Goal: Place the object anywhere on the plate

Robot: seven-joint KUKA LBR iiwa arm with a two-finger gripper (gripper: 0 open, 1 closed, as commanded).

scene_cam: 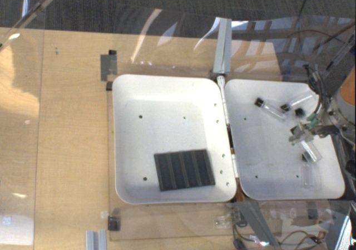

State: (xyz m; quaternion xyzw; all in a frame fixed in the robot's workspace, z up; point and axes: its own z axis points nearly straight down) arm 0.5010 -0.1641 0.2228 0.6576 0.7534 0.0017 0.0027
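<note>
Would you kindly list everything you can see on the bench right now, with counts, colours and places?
White bins: two, side by side on the bench; left bin, right bin.
Ribbed plate: one, dark grey, flat in the left bin, toward its near edge.
Clear tubes with black caps: about three, scattered in the right bin's far and right part; one lies near the far-left of that group, another lower right. Exact count is hard to tell.
Metal post: one, grey, behind the gap between the bins.
Bench: light wood.
Gripper: one, over the right bin's right side among the tubes; arm enters from the right.
</note>
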